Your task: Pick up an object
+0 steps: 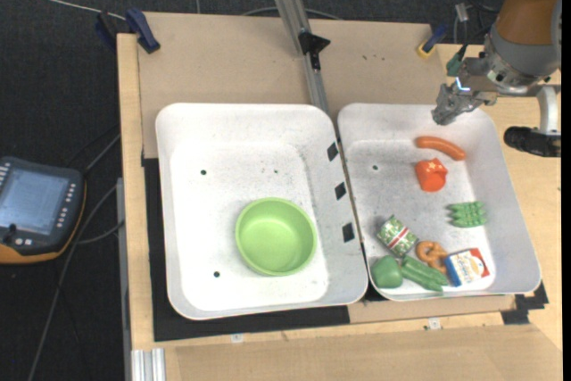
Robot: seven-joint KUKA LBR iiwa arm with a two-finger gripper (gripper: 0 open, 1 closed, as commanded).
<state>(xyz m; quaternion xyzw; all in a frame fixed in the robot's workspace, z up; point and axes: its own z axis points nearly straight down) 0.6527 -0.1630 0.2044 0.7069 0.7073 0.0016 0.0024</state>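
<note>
The pincer (445, 114) hangs over the right bin's (508, 219) far edge; whether wide or narrow I cannot tell; the sausage (439, 146) lies just below it, probably light, smooth, slippery; best gripped across its middle.

A light tan wooden surface (232, 58) carries two shallow white bins side by side, their inner edges touching near the middle. The left bin (183, 147) sits on a black mat (159, 317) that shows along its left and front edges. The right bin (508, 219) lies tilted slightly. Two blue clamps grip the surface's far edge, one at the left corner (143, 29), one toward the right (433, 38).
</note>
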